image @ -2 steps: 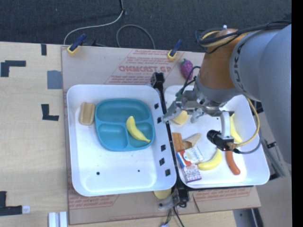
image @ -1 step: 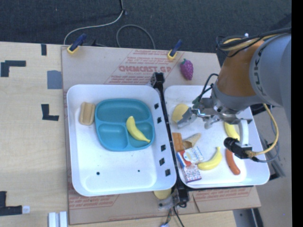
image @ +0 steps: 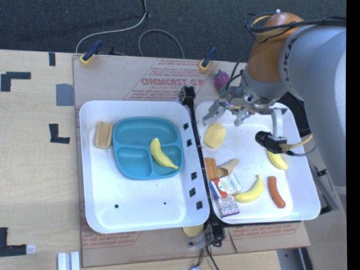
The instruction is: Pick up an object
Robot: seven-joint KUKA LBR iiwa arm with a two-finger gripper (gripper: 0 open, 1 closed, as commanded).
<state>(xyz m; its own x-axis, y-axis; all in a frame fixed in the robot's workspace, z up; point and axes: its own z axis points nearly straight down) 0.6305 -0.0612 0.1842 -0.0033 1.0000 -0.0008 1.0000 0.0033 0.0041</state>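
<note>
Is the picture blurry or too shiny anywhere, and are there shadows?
Camera view: mostly sharp and evenly lit; the blue plate and the banana on it look crisp. The white bins are bright but not glaring. The gripper looks a little soft, and shadows under the food are faint.

The scene is lit evenly and brightly from above. Soft shadows are cast beneath the arm at the upper right. Mild glare is seen on the white bins. Slight softness is noticed throughout.
</note>
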